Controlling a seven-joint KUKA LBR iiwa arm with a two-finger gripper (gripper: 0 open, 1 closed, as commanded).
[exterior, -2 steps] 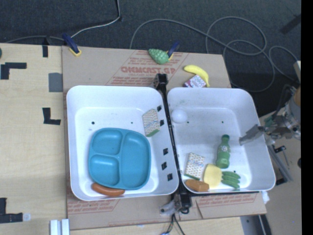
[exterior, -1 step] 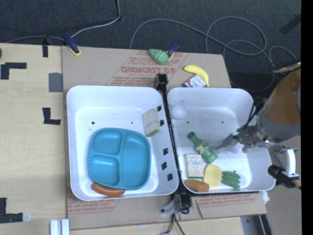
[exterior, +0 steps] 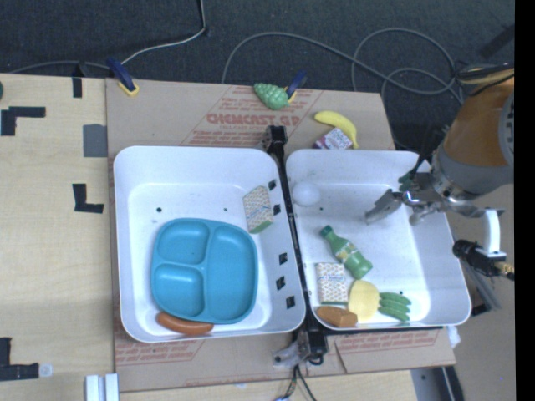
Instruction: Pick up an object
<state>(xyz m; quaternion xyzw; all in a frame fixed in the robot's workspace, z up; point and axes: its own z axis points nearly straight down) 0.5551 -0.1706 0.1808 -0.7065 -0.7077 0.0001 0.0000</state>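
One arm reaches in from the right, its tool spread and unladen above the right bin.

Glossy plastic tray (matt cardboard beneath)

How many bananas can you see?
1. The banana lies outside the bins, on the cardboard sheet just behind the right bin. Another could hide among the piled toys at that bin's front.
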